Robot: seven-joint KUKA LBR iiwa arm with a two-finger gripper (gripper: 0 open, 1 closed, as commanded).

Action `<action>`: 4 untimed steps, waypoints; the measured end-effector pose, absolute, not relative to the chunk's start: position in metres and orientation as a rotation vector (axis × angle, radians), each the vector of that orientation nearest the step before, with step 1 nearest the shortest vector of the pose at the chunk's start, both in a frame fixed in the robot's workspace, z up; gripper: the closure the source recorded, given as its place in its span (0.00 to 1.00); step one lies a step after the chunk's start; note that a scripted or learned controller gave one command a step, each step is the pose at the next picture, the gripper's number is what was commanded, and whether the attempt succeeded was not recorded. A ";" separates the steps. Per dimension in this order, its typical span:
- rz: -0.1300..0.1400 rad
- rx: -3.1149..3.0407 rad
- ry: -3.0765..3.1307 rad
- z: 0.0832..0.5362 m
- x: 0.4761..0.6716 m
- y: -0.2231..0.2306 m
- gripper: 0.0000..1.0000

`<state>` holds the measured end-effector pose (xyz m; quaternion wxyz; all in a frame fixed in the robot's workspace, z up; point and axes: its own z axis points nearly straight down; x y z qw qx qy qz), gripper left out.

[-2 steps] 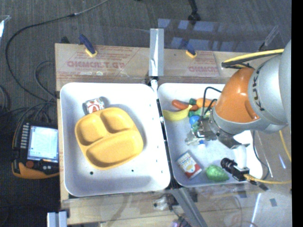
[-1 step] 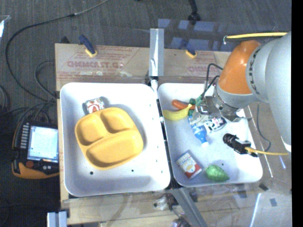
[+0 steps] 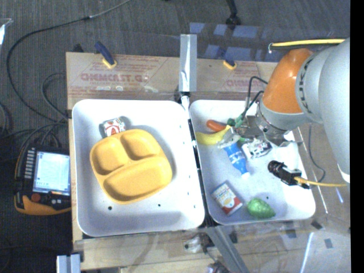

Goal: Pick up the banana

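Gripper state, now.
Gripper: down in the right bin beside the banana; open or shut cannot be told.

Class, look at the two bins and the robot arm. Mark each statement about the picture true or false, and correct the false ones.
1. The yellow tray lies in the left bin. True.
2. The banana lies in the left bin. False: it lies in the right bin.
3. The gripper is over the right bin. True.
4. The green object rests on the tray. False: it lies in the right bin, near its front edge.
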<state>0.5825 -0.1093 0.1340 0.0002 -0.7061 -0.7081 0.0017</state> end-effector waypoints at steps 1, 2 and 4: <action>-0.004 -2.243 -2.213 0.122 0.671 -0.113 0.00; -0.007 -2.208 -2.245 0.090 0.607 -0.113 0.00; -0.012 -2.223 -2.237 0.091 0.487 -0.101 0.00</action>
